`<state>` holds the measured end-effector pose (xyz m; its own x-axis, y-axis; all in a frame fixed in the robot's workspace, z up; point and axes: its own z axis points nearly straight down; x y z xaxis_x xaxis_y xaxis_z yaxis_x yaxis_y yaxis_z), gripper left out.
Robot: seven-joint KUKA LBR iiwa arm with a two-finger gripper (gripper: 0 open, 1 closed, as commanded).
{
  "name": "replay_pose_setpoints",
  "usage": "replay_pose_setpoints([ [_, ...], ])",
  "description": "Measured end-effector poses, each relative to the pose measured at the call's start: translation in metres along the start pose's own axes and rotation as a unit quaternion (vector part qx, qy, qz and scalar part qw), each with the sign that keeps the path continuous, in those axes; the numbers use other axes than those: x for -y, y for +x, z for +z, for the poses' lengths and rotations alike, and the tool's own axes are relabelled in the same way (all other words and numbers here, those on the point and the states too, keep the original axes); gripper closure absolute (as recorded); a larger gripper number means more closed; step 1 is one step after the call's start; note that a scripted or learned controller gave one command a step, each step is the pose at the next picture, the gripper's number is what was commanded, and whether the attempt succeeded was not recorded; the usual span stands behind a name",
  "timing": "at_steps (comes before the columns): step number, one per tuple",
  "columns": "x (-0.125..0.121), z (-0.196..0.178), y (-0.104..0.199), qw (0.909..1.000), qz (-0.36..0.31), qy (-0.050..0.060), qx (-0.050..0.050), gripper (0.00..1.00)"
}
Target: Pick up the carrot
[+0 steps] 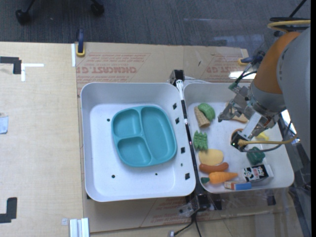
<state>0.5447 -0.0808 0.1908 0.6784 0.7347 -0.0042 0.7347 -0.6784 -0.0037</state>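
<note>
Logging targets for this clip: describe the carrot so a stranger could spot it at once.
Look in the white bin on the view's right, along its bottom edge. The carrot lies there, just below a reddish sausage. It is the orange tapered piece with a green tuft at its left end.

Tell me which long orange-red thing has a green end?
The carrot, the brighter orange one, lower in view; its left end is green. The redder sausage above it is plain.

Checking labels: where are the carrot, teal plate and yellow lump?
Orange plastic carrot with green top (223, 177), camera view, mid-body.
Teal three-compartment plastic plate (114, 127), camera view, left rim.
Yellow rounded toy food (211, 157), camera view, centre.
</note>
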Motion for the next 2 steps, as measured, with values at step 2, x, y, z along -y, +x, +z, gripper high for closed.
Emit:
replay_pose_setpoints([
  [2, 0.072, 0.000, -0.019, 0.9325, -0.361, -0.001, -0.001, 0.00],
])
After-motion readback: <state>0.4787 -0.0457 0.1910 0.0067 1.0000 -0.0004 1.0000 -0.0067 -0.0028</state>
